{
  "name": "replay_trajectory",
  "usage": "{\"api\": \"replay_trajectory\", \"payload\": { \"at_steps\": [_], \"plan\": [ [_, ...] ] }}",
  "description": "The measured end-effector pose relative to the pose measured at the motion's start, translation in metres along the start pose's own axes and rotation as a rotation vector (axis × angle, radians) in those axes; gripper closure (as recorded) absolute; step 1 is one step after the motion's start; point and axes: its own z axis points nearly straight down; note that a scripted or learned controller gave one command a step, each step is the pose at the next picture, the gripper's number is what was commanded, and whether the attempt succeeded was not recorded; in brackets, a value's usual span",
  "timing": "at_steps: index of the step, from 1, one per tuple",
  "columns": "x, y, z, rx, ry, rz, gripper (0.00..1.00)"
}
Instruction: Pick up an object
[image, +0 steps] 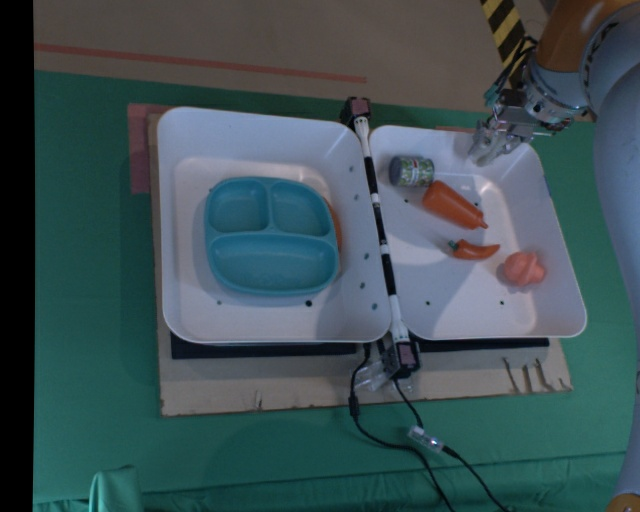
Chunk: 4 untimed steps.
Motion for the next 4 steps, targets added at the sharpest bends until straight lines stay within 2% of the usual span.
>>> {"api": "replay_trajectory", "payload": {
  "at_steps": [1, 2, 3, 4],
  "plan": [
    [0.0, -0.001, 0.018, 0.003, 0.001, 0.0, 1.0],
    [0.0, 0.0, 0.003, -0.001, 0.0, 0.0, 1.0],
    [-0.001, -0.015, -0.12, 0.0, 0.001, 0.001, 1.0],
    [0.0, -0.019, -0.086, 0.002, 0.001, 0.001, 1.0]
  ]
}}
